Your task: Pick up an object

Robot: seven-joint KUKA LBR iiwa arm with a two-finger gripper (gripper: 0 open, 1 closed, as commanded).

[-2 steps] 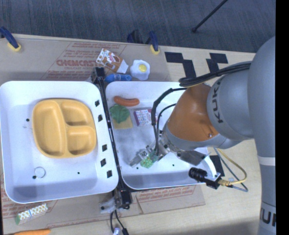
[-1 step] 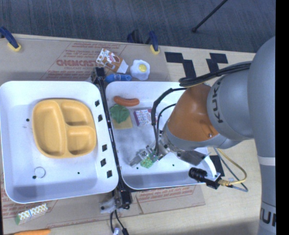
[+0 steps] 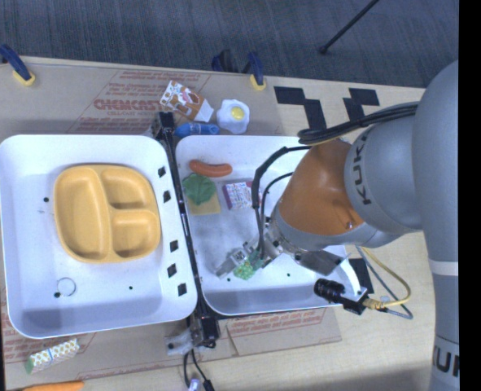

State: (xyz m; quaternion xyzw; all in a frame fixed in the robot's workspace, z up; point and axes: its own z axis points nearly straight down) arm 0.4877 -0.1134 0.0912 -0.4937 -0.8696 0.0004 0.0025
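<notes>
Resting low in the right bin, a small bright green object with a knobbly, leafy look lies on the white floor, directly at the tip of my gripper. The grey metal fingers reach down and to the left from my wrist and meet the green piece, but whether they have closed on it or merely touch it cannot be told from this angle. Farther up the same bin sit a red-orange sausage, a green leafy piece on a yellow square and a small pink-and-white packet. The left bin carries a yellow divided tray with three compartments. Both bins stand side by side on a cardboard-covered bench, where a printed carton, a blue item and a white-and-yellow fried-egg toy lie just beyond the bins' far rims. Dark grey carpet spreads behind the bench. My orange band and grey arm cover the right side of the right bin.
</notes>
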